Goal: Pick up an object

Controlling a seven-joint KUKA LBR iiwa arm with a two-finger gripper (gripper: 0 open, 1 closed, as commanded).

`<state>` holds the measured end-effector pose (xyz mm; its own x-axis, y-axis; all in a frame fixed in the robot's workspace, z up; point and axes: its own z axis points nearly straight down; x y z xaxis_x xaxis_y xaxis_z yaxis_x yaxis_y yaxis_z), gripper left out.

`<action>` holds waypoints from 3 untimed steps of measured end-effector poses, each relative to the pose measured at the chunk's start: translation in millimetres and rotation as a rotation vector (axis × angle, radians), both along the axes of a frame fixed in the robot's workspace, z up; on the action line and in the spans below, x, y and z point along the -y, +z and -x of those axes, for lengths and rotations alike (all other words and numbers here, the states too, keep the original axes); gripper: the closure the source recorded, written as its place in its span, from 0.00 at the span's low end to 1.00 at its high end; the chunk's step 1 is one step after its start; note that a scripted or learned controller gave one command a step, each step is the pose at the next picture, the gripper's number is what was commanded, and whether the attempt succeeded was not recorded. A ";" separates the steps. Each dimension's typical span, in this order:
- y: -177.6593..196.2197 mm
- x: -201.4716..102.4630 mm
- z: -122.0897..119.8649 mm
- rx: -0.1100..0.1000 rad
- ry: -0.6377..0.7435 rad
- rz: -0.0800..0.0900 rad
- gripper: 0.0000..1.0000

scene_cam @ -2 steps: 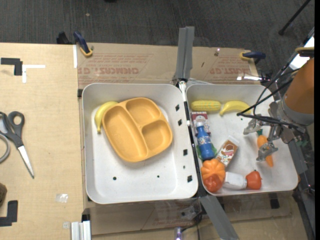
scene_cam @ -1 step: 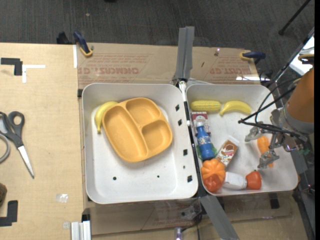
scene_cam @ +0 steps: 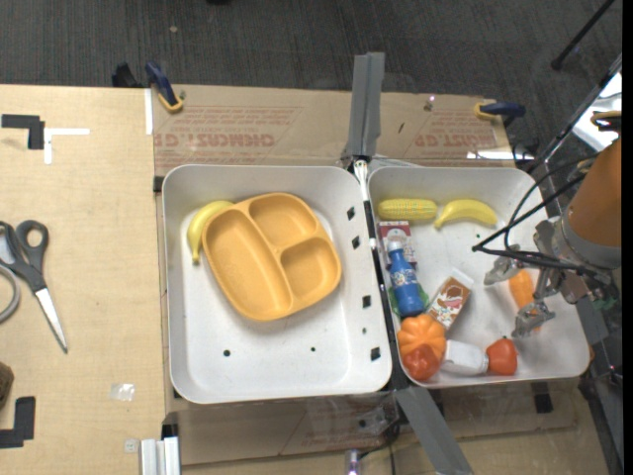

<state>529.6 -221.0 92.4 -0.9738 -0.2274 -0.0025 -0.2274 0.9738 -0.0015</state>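
Nearest thing: an orange carrot [scene_cam: 521, 288] lies in the right bin [scene_cam: 554, 364], near its right side, just beside the pincer.
Pincer: the pincer [scene_cam: 535, 317] hangs low over the right bin, just below the carrot in the view; its metal fingers look parted and nothing sits between them, so it is released and carries nothing.
Step in hand: by my reading, closing in on a grasp, with the carrot as the likely target.
How to do it well: centre the fingers across the carrot's narrow width, not along its length, go down until they straddle it, then clench. The bin's right wall is near, so the outer finger needs room.
Other candidates: a red tomato [scene_cam: 501, 356] and a white tube [scene_cam: 463, 357] lie near the front wall, touching or nearly so; a small pumpkin [scene_cam: 423, 336] sits to their left, with a red thing tucked under it.
Crowded part: a blue bottle [scene_cam: 404, 275] and a brown packet [scene_cam: 450, 302] lie close together by the divider; a grasp there risks catching two things.
Back of bin: a corn cob [scene_cam: 406, 209] and a banana [scene_cam: 466, 212] lie apart from the rest, free to take.
Left bin: the left bin [scene_cam: 198, 364] holds a yellow divided plate [scene_cam: 272, 255] with another banana [scene_cam: 201, 226] beside its rim.
Table: scissors [scene_cam: 35, 275] lie on the table [scene_cam: 79, 364], well apart.
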 end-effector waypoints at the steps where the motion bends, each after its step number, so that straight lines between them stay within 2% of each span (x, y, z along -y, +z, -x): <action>1: 1.5 0.2 -13.5 0.004 0.055 0.002 0.00; 2: 1.3 0.5 -36.2 0.004 0.090 0.001 0.00; 3: 0.5 0.6 -8.9 0.001 0.189 0.001 0.00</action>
